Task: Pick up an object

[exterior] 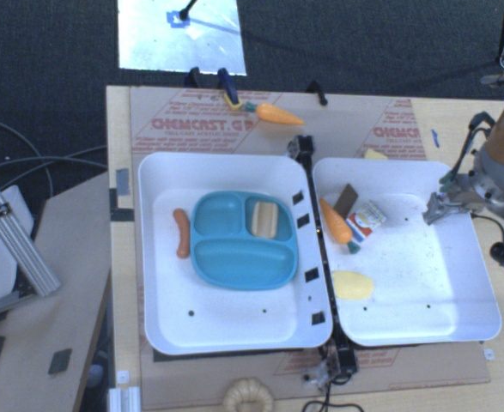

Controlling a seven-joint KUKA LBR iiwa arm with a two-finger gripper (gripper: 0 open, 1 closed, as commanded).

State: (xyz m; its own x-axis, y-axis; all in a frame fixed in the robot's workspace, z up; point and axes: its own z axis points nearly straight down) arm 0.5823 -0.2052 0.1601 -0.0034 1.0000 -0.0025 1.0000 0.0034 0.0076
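My gripper [438, 210] hangs over the right part of the right bin [458, 316], with nothing seen between its fingers. In that bin, to the gripper's left, lie an orange carrot [336, 221], a dark brown block [346, 200], a small white and red packet [368, 219] and a pale yellow lemon-like piece [352, 285]. The left bin [161, 230] holds a blue divided plate [202, 264] with a tan bread slice [264, 221] in one compartment. A sausage [182, 232] lies left of the plate.
Another carrot [274, 114] lies on the cardboard behind the bins. A small yellow piece [374, 154] peeks over the right bin's far rim. A braided ring [248, 396] sits at the bench's front edge. Cables run at the right.
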